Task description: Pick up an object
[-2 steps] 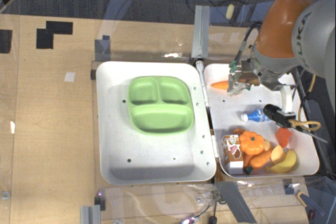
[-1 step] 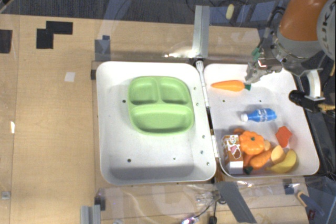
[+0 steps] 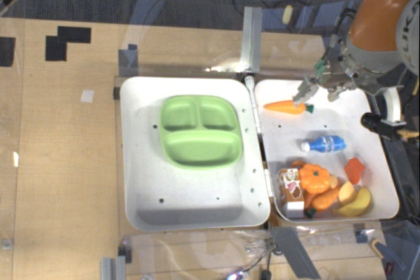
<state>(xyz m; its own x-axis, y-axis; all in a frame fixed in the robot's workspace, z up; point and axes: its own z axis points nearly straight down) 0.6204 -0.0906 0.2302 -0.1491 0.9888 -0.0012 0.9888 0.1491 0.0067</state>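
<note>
My gripper (image 3: 319,94) hangs over the far part of the right bin (image 3: 377,141), below the orange band of the arm. Its fingers stand open with nothing between them. An orange toy carrot (image 3: 284,106) with a green tip lies just left of and below the left fingertip; I cannot tell if they touch. A small blue bottle (image 3: 324,143) lies on its side in the middle of the bin. At the near end sits a pile: an orange pumpkin (image 3: 315,178), a red piece (image 3: 354,169), a yellow banana (image 3: 355,204) and a brown packet (image 3: 289,184).
The left bin (image 3: 141,160) holds a green divided plate (image 3: 200,130). A metal post (image 3: 252,36) stands behind the wall between the bins. Black cable and arm parts (image 3: 387,122) lie along the right bin's right rim.
</note>
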